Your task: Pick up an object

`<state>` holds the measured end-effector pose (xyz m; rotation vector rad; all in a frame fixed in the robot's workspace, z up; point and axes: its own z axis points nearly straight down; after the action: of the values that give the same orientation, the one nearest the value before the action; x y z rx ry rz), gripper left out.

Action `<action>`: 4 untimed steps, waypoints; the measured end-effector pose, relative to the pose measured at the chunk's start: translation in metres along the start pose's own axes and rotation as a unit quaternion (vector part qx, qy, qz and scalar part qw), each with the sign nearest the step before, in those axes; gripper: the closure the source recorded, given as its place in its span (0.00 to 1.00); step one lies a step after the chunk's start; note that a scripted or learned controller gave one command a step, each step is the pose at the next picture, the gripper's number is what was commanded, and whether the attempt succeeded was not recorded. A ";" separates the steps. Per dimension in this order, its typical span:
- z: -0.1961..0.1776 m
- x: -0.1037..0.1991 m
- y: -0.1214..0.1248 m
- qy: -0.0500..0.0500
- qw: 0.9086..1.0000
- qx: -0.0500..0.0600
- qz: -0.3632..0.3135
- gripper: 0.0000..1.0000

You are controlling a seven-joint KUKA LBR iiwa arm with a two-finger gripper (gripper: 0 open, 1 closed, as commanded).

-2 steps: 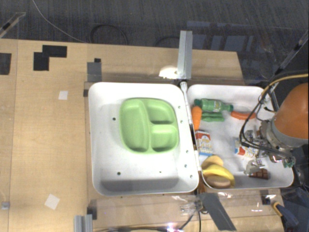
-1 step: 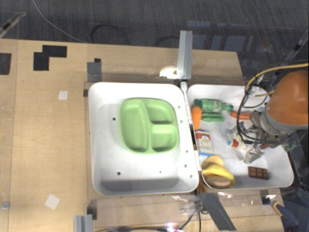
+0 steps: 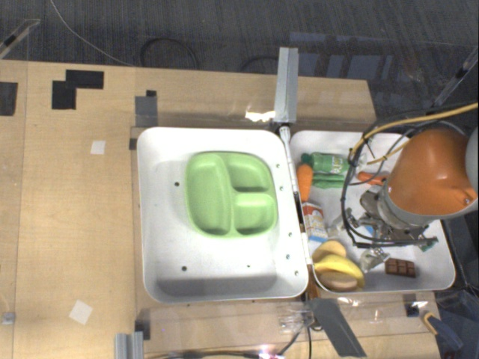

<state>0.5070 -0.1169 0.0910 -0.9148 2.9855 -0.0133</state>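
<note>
Two white bins are set side by side on the worktop (image 3: 67, 223). The left bin (image 3: 161, 275) carries a green divided tray (image 3: 228, 193), placed near its middle; nothing else is seen in it.

The right bin (image 3: 441, 271) holds the pickable clutter, packed against its left wall and front: a carrot (image 3: 304, 182) lying lengthwise beside the wall, a green bottle (image 3: 329, 163) on its side near the back, a small packet (image 3: 314, 219) below the carrot, a banana (image 3: 337, 264) with a brownish roll-like item just under it at the front, and a chocolate bar (image 3: 400, 268) flat on the floor near the front right. Some items are judged partly hidden under the arm.

The arm (image 3: 430, 174) is reached in from the right and hangs over the right bin, orange band uppermost, so the wrist is viewed almost end on. The gripper (image 3: 374, 256) is lowered between banana and chocolate bar, close to both. Whether the jaws are apart or together cannot be told; the tips are masked by cables and wrist. Nothing is seen clamped.

The pose is judged a descent for a grasp, with the banana or chocolate bar the likely target. Crowding by the banana is judged a risk of a glancing, failed grip.
</note>
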 end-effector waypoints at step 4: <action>0.000 -0.021 -0.011 0.000 0.941 -0.002 -0.338 0.00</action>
<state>0.5305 -0.1137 0.0912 -1.8727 2.5055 -0.0174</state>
